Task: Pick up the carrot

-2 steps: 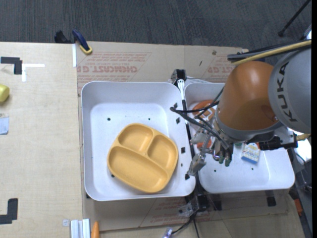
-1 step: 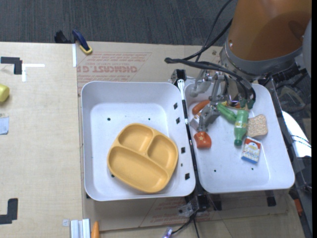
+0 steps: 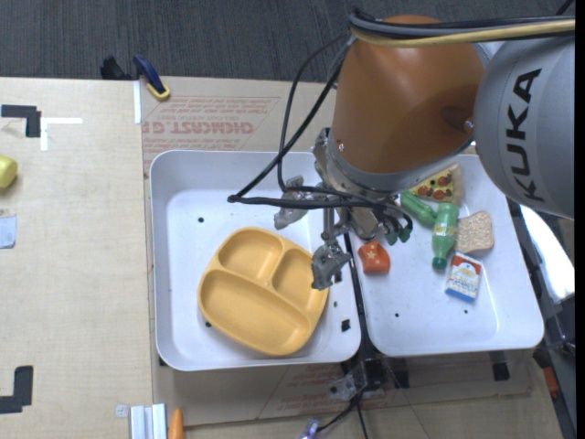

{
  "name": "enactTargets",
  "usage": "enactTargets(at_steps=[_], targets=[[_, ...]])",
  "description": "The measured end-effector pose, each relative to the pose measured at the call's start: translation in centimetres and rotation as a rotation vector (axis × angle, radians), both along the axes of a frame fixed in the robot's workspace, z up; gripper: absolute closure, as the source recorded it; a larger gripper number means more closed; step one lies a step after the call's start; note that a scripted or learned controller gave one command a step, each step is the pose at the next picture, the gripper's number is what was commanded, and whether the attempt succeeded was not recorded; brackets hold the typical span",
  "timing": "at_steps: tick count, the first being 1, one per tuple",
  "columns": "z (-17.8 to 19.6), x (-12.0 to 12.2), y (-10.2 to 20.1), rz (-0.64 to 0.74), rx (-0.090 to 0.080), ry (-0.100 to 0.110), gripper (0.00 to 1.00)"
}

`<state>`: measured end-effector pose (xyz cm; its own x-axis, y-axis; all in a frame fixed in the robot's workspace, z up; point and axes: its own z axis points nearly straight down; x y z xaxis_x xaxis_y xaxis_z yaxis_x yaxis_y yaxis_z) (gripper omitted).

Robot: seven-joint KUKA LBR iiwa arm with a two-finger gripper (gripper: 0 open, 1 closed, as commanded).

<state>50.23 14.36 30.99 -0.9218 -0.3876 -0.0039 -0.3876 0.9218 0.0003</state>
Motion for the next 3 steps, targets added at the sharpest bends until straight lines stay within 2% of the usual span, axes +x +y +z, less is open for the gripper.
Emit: enactTargets(at_steps=[1,2,3], targets=[[1.8,-1.4,1.3,0.103,0.0,-0.004,0.0],[-4.8,-0.6,-2.9,0.269,-0.002,-0.001,0.0],[-20.4,-1.1,4.8,0.424,-0.001,0.0,0.0]])
